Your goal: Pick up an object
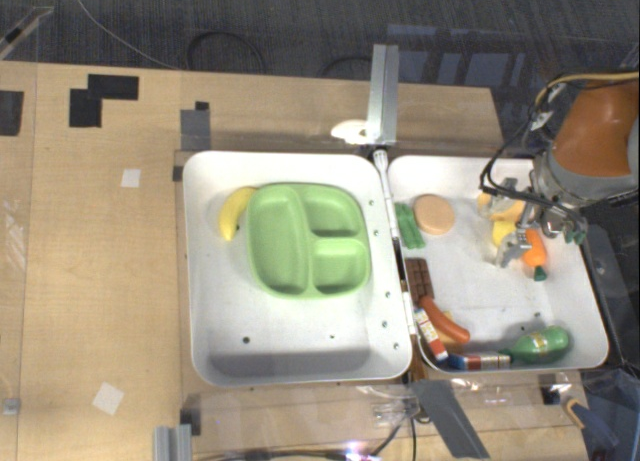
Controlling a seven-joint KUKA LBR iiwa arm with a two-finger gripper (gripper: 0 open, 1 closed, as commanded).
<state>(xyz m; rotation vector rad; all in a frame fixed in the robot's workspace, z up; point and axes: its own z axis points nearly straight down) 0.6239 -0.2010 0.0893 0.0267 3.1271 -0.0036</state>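
- Claw (520,247): lowered into right bin (470,304), beside carrot (537,252) and yellow piece (503,221); finger spacing impossible to tell.
- Nearby: tan disc (434,214), sausage (443,320), probably scattered as candidates.
- Left bin (215,339): green tray (305,237), banana (234,211).

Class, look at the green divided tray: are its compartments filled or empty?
Empty. The green divided tray shows bare green compartments; the banana lies beside it in the bin, not in it.

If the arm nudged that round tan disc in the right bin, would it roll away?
Probably not: the tan disc lies flat on the right bin floor, so it would likely slide. It looks smooth and low, so pinching it might be awkward.
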